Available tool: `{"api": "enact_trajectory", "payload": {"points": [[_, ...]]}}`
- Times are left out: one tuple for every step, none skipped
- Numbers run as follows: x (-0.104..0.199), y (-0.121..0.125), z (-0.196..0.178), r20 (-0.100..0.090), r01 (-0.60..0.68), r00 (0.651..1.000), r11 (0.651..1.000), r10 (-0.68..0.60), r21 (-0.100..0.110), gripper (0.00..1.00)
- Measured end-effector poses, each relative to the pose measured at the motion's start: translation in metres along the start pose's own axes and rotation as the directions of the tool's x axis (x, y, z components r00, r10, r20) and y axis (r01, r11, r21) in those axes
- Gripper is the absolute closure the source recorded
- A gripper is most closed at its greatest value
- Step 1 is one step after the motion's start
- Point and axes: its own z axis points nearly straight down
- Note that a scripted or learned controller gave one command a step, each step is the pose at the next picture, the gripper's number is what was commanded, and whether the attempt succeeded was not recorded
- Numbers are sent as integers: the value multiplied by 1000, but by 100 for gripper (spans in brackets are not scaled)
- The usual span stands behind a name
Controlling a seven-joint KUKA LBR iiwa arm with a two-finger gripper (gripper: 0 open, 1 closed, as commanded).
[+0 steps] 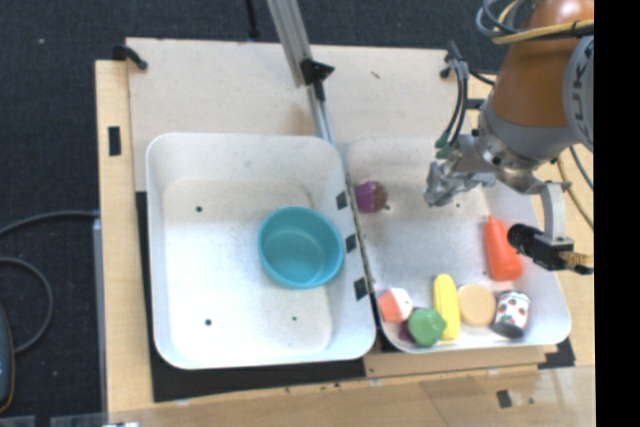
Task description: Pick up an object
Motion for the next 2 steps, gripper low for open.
{"api": "enact_trajectory", "payload": {"points": [[50,22,-7,-1,2,1000,1000,-2,-3,100],[97,35,10,1,0,1000,1000,0,-1,100]]}}
